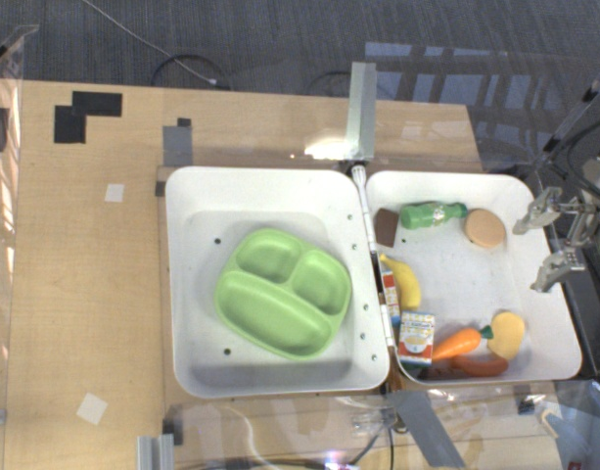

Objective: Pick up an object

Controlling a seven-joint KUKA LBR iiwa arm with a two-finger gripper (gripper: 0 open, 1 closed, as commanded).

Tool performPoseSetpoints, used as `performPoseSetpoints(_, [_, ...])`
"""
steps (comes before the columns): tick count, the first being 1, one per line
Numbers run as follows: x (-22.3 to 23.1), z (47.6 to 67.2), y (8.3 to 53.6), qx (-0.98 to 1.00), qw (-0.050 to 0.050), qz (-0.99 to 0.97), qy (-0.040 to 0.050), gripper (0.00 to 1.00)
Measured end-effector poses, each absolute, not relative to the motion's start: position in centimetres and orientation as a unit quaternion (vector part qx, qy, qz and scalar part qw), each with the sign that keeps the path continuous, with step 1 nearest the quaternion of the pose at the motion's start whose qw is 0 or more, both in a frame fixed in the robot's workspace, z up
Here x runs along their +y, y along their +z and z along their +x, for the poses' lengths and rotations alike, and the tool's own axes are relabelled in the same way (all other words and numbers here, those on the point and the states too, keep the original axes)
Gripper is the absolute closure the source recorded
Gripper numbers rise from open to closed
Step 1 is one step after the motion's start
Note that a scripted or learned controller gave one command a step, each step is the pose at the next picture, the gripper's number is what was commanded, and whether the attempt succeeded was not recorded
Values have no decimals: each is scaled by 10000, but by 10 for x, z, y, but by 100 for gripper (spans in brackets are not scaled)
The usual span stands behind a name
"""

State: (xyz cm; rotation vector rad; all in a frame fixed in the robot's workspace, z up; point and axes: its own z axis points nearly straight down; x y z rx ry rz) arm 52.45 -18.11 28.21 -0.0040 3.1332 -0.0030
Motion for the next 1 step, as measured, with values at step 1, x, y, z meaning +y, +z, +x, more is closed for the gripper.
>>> performPoseSetpoints(1, [-198, 495, 156, 9994, -9, -358, 9, 0])
